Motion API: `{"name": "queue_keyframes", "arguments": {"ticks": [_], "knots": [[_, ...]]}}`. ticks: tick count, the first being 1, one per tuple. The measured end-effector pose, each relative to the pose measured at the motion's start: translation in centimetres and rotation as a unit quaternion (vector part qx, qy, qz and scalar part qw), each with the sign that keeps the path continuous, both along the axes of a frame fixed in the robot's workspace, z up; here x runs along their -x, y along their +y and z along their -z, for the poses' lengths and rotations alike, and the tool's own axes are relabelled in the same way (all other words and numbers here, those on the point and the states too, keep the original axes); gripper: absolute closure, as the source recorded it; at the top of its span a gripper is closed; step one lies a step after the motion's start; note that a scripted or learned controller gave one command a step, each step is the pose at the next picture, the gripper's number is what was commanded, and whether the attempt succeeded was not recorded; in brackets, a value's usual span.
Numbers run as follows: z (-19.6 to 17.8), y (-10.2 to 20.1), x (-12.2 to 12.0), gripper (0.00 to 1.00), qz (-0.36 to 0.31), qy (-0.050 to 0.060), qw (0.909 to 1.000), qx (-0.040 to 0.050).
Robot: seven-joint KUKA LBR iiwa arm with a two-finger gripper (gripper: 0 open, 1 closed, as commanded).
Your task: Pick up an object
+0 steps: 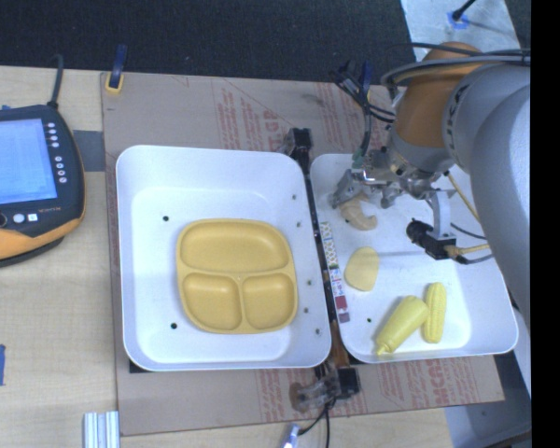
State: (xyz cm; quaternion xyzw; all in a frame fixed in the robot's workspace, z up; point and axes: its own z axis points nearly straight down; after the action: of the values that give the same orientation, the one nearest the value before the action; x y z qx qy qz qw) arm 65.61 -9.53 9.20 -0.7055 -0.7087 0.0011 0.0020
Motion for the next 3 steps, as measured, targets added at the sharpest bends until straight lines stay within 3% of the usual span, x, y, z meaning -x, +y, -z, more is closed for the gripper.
{"name": "queue_keyframes", "arguments": {"ticks": [1,3], "knots": [[0.0,-1.3,0.0,0.00,0.002,-0.001,1.0000,0.0007],[0.0,0.0,0.0,0.00,0.000,0.000,1.0000,0.0000]]}}
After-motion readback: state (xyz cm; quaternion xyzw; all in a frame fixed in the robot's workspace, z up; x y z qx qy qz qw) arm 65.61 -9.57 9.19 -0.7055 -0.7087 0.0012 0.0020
